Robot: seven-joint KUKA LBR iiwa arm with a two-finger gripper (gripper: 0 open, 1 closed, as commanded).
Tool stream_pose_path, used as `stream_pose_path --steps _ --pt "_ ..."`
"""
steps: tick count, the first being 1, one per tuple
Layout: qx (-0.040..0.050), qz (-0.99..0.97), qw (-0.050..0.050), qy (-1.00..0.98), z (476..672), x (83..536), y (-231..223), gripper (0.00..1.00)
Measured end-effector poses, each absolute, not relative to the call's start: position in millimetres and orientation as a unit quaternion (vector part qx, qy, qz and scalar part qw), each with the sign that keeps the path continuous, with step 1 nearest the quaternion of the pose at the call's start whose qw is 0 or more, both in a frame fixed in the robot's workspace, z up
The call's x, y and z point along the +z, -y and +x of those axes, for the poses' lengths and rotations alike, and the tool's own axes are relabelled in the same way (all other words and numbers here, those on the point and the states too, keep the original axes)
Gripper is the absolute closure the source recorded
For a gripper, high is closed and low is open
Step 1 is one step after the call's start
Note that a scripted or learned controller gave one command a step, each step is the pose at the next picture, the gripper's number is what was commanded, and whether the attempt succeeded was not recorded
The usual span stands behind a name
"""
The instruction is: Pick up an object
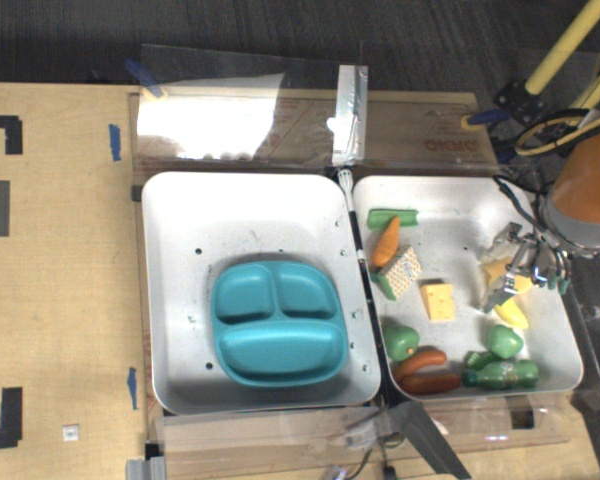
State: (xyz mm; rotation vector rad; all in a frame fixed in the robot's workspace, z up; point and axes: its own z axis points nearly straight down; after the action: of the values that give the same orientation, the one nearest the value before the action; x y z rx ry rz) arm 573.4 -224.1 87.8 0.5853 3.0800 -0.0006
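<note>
Camera view looks down at a slant on my bench [50,298], a tan board with black corner marks and bits of blue tape, dark carpet beyond its far edge. Two shallow white bins sit side by side on it. The left bin [180,218] holds a teal plastic tray [277,320] with three compartments, rounded at the corners and smooth. The right bin [450,203] carries the toy food.

My pincer [520,266] hangs low over the right side of the right bin, below my orange band [585,183]; whether it is spread or pressed together I cannot tell, for metal and cables blur there. Pale yellow pieces [512,308] lie directly under and just in front of it, touching or nearly so; I cannot tell whether any is pinched. A yellow cheese block [439,301], flat-sided, lies near, toward the bin's middle. Beside that is a speckled tan wafer [401,272], and an orange carrot [386,242] leans against a green stick [393,217] at the far left. Along the near wall sit a round green vegetable [400,342], a glossy red-brown sausage [426,367], a green bumpy piece [501,372] and a green ball [504,342], the last just near my pincer.
</note>
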Motion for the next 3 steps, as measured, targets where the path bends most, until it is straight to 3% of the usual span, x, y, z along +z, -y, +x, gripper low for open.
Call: stream_pose_path --steps 1,3 --pt "-0.0004 0.183 0.004 -0.983 531.4 88.5 191.6 0.0" --pt "-0.0021 0.127 0.007 -0.992 526.9 89.1 177.3 0.0"
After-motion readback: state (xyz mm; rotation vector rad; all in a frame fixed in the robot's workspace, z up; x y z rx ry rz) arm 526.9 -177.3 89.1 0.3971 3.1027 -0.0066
